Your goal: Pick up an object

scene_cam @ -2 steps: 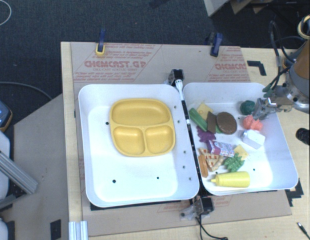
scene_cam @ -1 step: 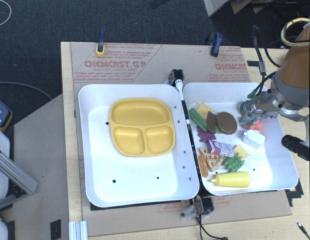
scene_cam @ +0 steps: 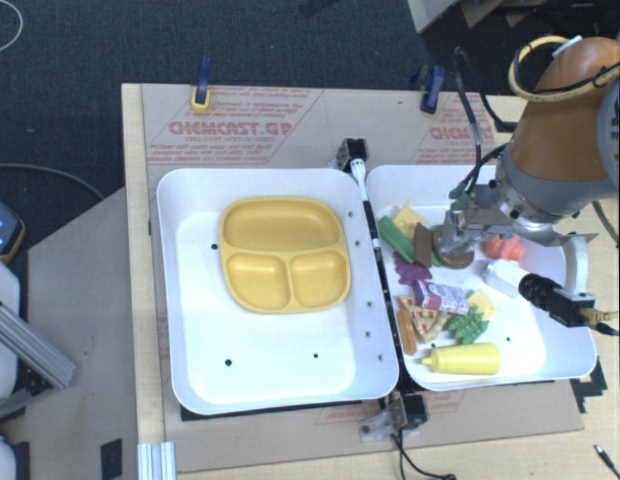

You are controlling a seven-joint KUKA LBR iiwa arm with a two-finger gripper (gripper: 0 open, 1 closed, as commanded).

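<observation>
The gripper (scene_cam: 455,243) hangs low over the toy pile in the right bin (scene_cam: 560,363), just right of the green piece (scene_cam: 397,238) (jaws' state I cannot tell); the reach seems underway; next, a clean close and lift.

Toy food pile (scene_cam: 445,308), right bin (scene_cam: 550,363)

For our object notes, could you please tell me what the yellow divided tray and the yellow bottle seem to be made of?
Yellow divided tray: likely moulded plastic, smooth with a soft sheen, rounded compartment edges. Yellow bottle: probably plastic too, uniform colour and faintly glossy; too small to be sure.
</observation>
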